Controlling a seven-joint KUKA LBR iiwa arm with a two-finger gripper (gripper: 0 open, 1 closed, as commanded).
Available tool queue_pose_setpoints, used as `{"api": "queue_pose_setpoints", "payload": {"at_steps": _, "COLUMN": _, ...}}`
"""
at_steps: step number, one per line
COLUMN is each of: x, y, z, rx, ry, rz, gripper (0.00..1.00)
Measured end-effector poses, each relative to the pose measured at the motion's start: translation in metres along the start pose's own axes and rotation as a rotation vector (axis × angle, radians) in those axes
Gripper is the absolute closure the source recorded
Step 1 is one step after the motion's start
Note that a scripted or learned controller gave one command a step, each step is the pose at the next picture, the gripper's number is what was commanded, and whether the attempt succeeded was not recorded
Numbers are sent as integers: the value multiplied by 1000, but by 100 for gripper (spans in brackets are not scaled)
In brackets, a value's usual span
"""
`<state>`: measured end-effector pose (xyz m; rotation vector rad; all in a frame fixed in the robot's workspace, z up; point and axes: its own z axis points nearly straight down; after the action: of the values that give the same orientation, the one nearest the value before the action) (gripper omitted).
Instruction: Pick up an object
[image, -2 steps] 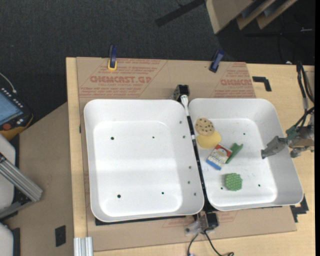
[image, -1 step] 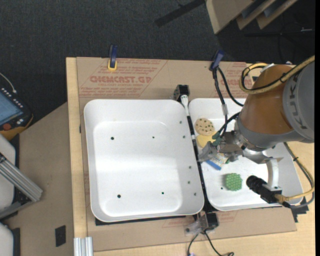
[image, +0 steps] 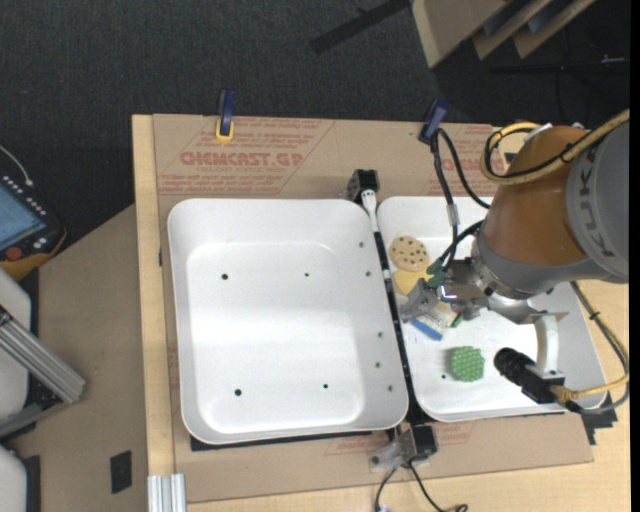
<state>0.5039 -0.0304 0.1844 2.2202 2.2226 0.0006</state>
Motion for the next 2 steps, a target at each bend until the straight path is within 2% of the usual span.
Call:
{"api": "queue_pose_setpoints", "payload": {"at_steps": 1, "x": -1, "y": 1, "z": -11, "rx": -2, "ry": 0, "rz": 2, "gripper": 100}}
{"api": "queue_pose_setpoints", "payload": {"at_steps": 2, "x": -95, "y": -27, "z": 27, "rx": 6, "ry": -1, "rz": 11, "gripper": 100}}
